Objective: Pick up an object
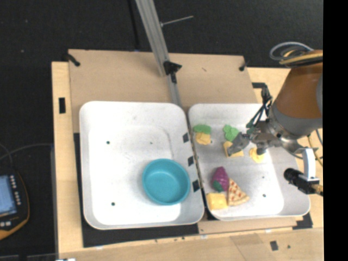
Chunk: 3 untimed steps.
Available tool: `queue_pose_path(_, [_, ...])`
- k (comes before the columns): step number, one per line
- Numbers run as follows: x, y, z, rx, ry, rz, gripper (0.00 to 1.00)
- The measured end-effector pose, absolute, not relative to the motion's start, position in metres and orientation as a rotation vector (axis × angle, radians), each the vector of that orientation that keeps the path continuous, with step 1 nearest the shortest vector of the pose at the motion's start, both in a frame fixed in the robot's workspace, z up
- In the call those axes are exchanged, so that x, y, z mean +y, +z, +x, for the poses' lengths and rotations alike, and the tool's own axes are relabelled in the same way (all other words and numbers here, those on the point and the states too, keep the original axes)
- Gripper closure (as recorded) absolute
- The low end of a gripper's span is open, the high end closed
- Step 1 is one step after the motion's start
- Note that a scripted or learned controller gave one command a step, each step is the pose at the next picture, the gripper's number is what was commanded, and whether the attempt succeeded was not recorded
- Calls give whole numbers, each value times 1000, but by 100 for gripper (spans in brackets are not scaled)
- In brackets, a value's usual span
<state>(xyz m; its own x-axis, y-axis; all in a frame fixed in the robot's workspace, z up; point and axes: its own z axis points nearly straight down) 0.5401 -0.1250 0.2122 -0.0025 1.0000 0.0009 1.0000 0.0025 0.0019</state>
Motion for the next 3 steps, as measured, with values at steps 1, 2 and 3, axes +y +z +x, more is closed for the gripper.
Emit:
queue_pose_path(1, [-125, 212, 540, 2222, 4, 2220, 0])
queue_pose_path(2, [-126, 151, 546, 2222, -7, 2224, 0])
queue_pose_path(3, [-128, 100, 546, 2219, -2, 2222, 0])
